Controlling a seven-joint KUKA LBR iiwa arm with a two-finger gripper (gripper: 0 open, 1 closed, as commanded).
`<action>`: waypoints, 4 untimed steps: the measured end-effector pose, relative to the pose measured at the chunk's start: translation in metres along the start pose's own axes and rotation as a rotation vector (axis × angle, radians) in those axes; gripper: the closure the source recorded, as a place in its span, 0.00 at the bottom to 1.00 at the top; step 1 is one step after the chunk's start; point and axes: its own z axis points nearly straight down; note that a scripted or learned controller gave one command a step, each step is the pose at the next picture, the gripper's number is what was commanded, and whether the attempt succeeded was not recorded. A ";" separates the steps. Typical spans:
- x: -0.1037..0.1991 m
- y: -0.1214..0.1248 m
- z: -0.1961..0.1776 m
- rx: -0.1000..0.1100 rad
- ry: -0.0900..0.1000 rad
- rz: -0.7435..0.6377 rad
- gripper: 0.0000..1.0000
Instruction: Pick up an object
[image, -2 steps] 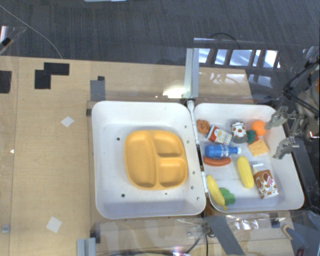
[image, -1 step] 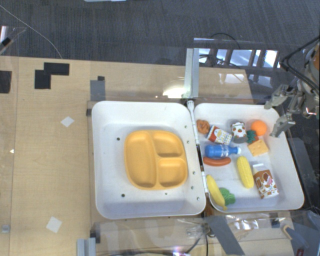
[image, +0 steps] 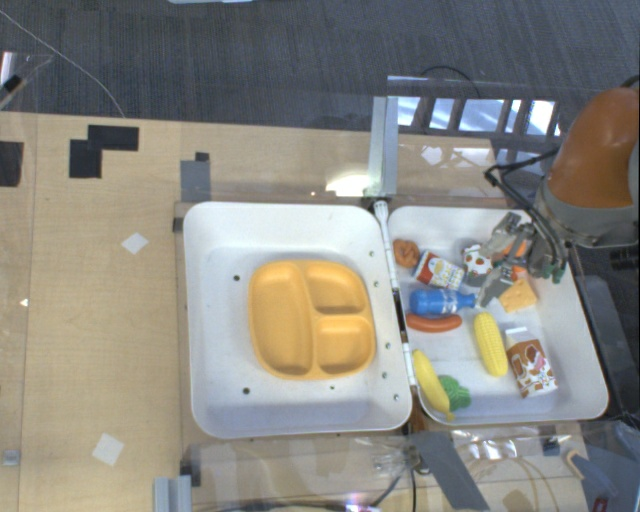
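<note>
My gripper (image: 503, 264) hangs over the upper right part of the right bin (image: 590, 385), below the arm's orange band (image: 600, 150). Just left of it lies a small white and red ball-like toy (image: 477, 262), and a yellow cheese wedge (image: 519, 295) lies just below it. Further left are a red and white can (image: 438, 270) and an orange piece (image: 405, 252). A blue bottle (image: 440, 301) rests above a red hot dog (image: 434, 323). Corn (image: 489, 343), a brown carton (image: 530, 366), a banana (image: 429, 380) and broccoli (image: 456, 391) fill the lower part.
The left bin (image: 215, 400) holds a yellow divided plate (image: 310, 318). A metal post (image: 383, 150) and a rail stand behind the bins. Cables run from the arm near the right bin's far edge.
</note>
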 end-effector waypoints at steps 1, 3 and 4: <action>-0.045 -0.053 0.081 0.001 -0.013 0.008 0.00; 0.019 0.047 0.081 -0.002 -0.012 0.004 0.00; 0.018 0.045 0.081 0.002 -0.010 0.263 0.00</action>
